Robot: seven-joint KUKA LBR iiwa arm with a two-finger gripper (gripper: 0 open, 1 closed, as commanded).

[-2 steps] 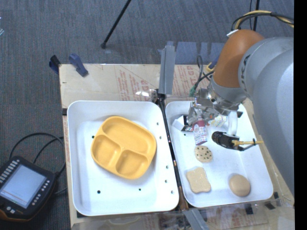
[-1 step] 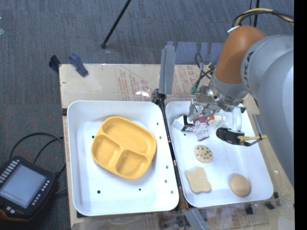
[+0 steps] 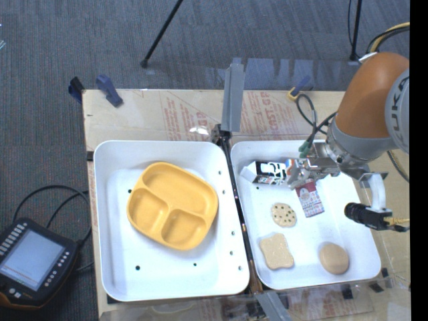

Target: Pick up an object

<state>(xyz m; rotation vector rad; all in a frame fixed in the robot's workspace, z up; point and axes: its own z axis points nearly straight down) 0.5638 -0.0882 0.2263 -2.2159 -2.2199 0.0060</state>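
The two shallow white plastic bins look smooth with a slight sheen, and under them the bench is bare brown cardboard, matt and printed in red. In the left bin lies a yellow three-part plastic tray, smooth and softly glossy. Right of that tray, a toast-shaped tan slice, a round tan bun and a chip-dotted cookie look matt and faintly grainy.

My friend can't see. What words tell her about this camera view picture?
A robot gripper hovers over the right white bin, which holds a cookie, toast, a round bun and small packets. The left bin holds a yellow divided plate.
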